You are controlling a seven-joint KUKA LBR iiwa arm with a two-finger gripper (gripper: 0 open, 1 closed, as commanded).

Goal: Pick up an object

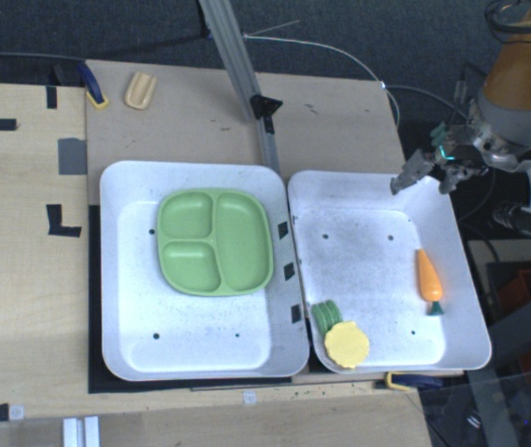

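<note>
Wooden bench (23,250) against dark blue carpet floor (79,7)

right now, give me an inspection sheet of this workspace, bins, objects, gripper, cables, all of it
surface: wooden bench bearing left bin and right bin, side by side
job's things: orange carrot and yellow-green corn in right bin
clutter: green divided plate in left bin; tan piece on bench
grippers: gripper above right bin's far right corner, holding nothing
cables: thin white cable across bench
surroundings: grey slanted pole; black tape marks
</note>
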